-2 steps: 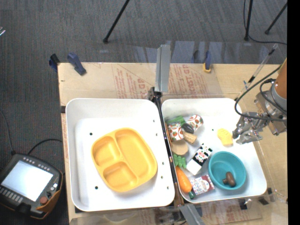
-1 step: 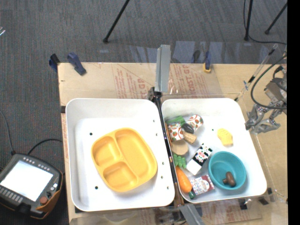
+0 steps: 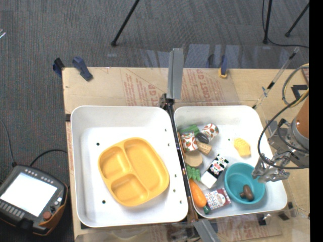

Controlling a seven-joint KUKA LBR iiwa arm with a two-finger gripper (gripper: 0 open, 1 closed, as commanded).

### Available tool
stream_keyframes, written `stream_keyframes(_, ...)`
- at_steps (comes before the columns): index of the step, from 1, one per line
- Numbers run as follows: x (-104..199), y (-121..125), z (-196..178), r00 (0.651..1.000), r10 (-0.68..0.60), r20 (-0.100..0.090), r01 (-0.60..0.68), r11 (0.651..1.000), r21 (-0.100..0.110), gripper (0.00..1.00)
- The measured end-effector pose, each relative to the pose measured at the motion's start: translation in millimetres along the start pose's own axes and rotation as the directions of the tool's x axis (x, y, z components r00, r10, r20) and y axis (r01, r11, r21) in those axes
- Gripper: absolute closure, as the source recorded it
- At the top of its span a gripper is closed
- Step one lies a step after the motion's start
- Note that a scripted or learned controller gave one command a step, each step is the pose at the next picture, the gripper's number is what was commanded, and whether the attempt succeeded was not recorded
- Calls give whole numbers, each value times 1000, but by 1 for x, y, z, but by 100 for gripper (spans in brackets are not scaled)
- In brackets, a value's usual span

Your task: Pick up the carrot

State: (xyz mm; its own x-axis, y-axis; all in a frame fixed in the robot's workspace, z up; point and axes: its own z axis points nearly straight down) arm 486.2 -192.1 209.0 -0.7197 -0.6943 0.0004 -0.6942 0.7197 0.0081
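The carrot [image 3: 198, 194], orange with a green leafy top, lies against the left wall of the right bin [image 3: 255, 116], near its front corner. It points toward the front of the bench. My gripper [image 3: 268, 173] hangs at the right side of that bin, just past the right rim of a teal bowl [image 3: 237, 184]. It is far to the right of the carrot, with the bowl between them. I see nothing held in it.
The teal bowl holds a small brown item [image 3: 247, 191]. A cow-print carton [image 3: 216, 169], a red-and-white packet [image 3: 218, 199], a yellow piece [image 3: 242, 146] and several small food toys [image 3: 198, 140] crowd the right bin. A yellow divided plate [image 3: 133, 171] sits in the left bin [image 3: 86, 130].
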Motion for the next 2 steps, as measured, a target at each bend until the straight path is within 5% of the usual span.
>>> stream_keyframes(1, -3, -28, -21, 927, -375, 2, 375, 927, 7, 100)
stream_keyframes(2, 20, -8, -148, 827, -563, -2, 563, 826, 15, 100)
